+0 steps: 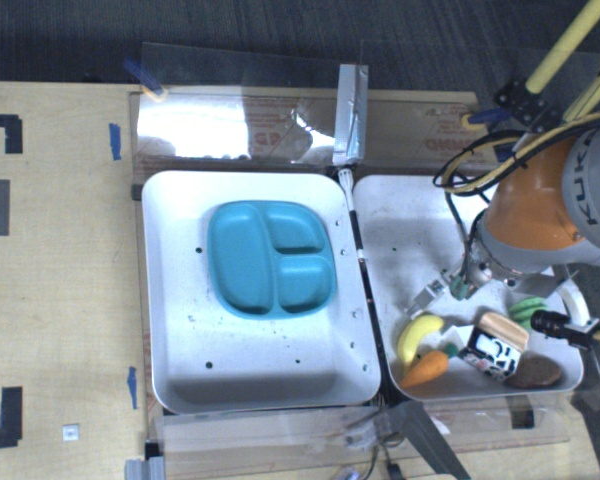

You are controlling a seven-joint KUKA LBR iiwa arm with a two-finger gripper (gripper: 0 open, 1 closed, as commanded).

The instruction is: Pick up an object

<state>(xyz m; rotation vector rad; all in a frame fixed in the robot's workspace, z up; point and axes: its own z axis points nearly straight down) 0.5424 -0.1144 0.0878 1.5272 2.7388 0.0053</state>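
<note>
- The desk (50, 268) carries two white bins; the left bin (170, 368) holds a blue divided tray (272, 258).
- My arm (540, 208) reaches over the right bin (390, 218).
- My end effector (458, 286) hangs above the bin floor; its state I cannot tell.
- Near the front wall: banana (418, 334), carrot (425, 368), a black-and-white item (492, 353), something brown (536, 371).

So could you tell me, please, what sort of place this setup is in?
Most likely a robotics lab bench for pick-up trials. Two shallow white bins, the left bin holding a blue divided tray and the right bin holding toy food such as a banana, sit under a cabled robot arm.
</note>
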